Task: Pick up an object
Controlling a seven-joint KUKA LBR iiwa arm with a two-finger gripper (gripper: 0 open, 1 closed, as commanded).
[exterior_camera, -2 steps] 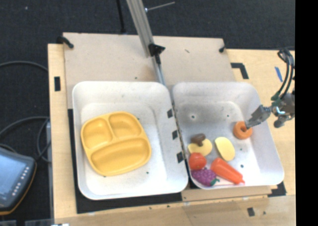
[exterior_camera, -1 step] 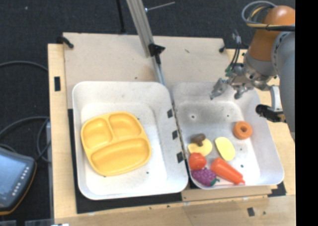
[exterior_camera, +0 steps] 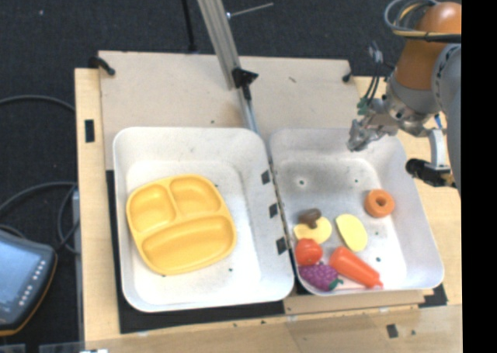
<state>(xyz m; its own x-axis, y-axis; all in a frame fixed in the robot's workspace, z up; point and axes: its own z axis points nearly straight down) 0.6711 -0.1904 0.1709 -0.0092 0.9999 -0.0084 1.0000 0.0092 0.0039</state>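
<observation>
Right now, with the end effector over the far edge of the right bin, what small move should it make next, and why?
Probably travel toward the near side of the right bin and stop above the orange ring. The end effector hangs over bare bin floor at the far edge, nothing under it. The ring lies alone and closest, while the other toys crowd together at the near edge.

A yellow tray (exterior_camera: pixel 181 223) lies in the left bin (exterior_camera: pixel 132 150); toy food clusters lower right, with the gripper (exterior_camera: pixel 359 139) upper right.
</observation>
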